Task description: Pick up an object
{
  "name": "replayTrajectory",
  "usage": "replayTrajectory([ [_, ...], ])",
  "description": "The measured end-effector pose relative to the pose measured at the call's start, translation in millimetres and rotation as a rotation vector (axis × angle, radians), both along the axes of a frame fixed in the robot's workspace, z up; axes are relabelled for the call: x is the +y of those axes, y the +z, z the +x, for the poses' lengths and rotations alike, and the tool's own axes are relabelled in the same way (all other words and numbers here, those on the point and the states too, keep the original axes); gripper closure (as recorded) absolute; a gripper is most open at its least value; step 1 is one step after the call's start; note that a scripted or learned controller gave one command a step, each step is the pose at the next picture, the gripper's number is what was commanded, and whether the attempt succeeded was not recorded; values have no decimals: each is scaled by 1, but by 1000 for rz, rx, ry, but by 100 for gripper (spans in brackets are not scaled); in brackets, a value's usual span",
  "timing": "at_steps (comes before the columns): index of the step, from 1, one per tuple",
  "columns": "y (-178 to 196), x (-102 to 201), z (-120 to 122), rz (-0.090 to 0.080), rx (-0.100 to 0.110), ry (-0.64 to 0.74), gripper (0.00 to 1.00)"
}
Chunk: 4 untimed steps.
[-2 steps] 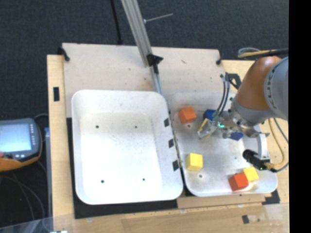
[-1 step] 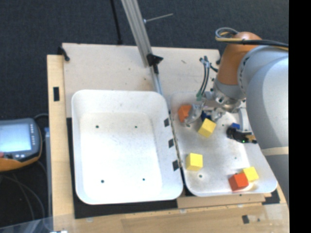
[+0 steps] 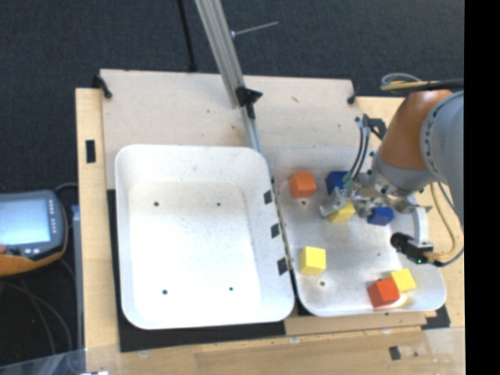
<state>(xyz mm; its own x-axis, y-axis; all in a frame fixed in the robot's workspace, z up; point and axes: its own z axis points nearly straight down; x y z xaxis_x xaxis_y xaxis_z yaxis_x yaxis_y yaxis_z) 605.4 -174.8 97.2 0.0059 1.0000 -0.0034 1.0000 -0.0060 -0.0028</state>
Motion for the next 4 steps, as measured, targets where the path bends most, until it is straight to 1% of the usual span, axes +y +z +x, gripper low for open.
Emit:
replayTrajectory([
  [1,11,2,4,0,-7,5,100],
  [2,127,76,50,3,-13,14,100],
  [3,128,167,26,6,-2,15,100],
  [4,97,219,19,4,1,13,100],
])
